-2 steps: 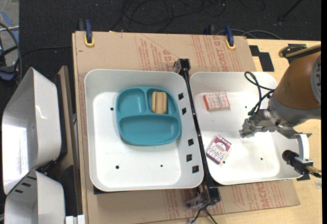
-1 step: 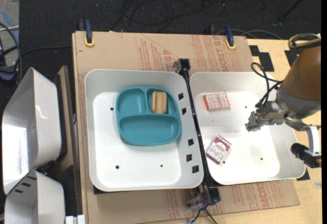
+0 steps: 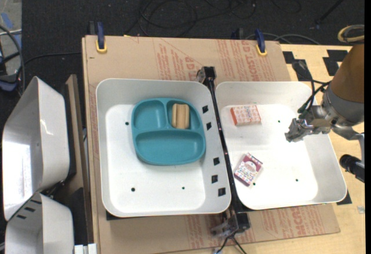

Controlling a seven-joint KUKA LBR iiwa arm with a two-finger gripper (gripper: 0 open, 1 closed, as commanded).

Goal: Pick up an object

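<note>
Teal tray (image 3: 168, 148) with wooden block (image 3: 181, 115) left; two packets (image 3: 245, 115) right.

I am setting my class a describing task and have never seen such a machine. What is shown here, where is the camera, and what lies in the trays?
One camera looks down at a slant on a bench. The grey robot arm with an orange band reaches in from the right; its two-finger gripper hangs over the right white bin and holds nothing. That bin contains a small pink-red rectangular box and a pink patterned packet. The left white bin holds a teal divided plastic plate with a tan wooden block in one upper compartment.
</note>
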